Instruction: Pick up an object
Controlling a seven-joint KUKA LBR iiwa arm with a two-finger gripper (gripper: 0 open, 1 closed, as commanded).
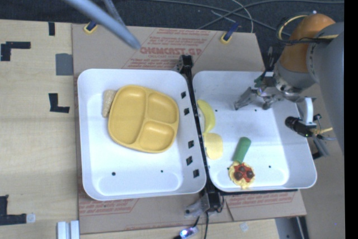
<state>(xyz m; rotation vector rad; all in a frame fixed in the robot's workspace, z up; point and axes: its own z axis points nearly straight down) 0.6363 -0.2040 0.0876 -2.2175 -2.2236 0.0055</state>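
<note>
On the bench, seen from above at a slant:

Bench: light wood surface (33,137) with a brown cardboard sheet (168,45) under the two bins; black cables run over the dark floor at the far side.

Left bin: shallow white bin (98,176), it touches the right bin along a black joint in the middle.

Right bin: shallow white bin (291,168), the arm reaches into its far right part.

Arm: grey arm (335,81) with an orange band (313,28), it comes in from the right and stays above the far right corner of the right bin.

Yellow tray: a yellow plate with three compartments (142,118), it lies flat in the middle of the left bin.

Beige piece: a small tan object (107,103), just beside the left edge of the yellow tray, partly hidden under it.

Gripper: two-finger gripper (256,97), its fingers are spread apart and nothing is between them; it is low over the far part of the right bin.

Pale yellow pieces: two flat pale yellow things (207,115) and (213,145), against the left wall of the right bin.

Green object: a short green cylinder (242,148), tilted, in the near middle of the right bin, well apart from the gripper.

Toy food: a small yellow round piece with red and dark topping (242,174), just near the lower end of the green object.
</note>
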